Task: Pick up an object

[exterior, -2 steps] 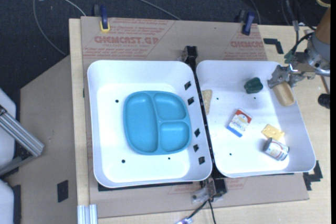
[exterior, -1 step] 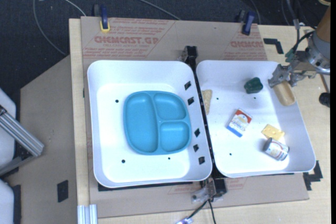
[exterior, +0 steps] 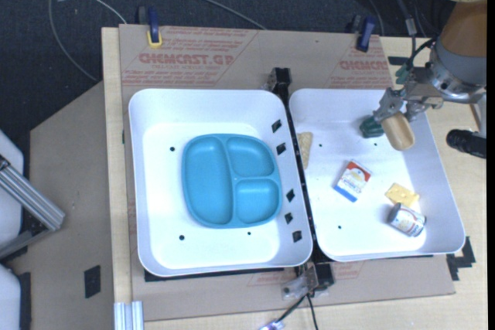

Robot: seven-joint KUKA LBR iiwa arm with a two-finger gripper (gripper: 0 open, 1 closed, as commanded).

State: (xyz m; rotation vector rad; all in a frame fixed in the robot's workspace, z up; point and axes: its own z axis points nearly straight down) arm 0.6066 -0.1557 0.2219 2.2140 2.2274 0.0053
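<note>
**Pick not yet done – gripper low over right bin, nothing lifted**

Bench (exterior: 193, 50): brown board w/ red print, two white bins side by side, blue clamps at 12 o'clock edge.

Left bin (exterior: 155, 236): holds one blue divided plate (exterior: 230, 179), three compartments, sits approx centre. Nothing else in there.

Right bin (exterior: 325, 108): holds the small stuff. Arm (exterior: 464, 35) comes in from 3 o'clock, grey w/ orange band, wrist over the bin's 1–2 o'clock corner. Gripper (exterior: 387, 113) is down near the bin floor in that corner. A tan cylinder-ish obj (exterior: 401, 132) and a small green obj (exterior: 371, 127) lie right at the fingertips – touching or just beside, can't tell which. Fingers too small/blurred: can't tell how far open, can't tell if anything is held.

Other candidates, big to small: red/white carton (exterior: 352, 182) near bin centre; small can (exterior: 406, 221) at approx 5 o'clock; yellow block (exterior: 401, 195) just beside the can, toward 12; pale tan piece (exterior: 304, 148) at 9 o'clock wall.

Progress, judged: approach looks done, arm at grasp height by tan/green pair. Left: confirm close on one obj, lift clear of bin. Every obj seen rests on bin floor, so pick = incomplete.
</note>
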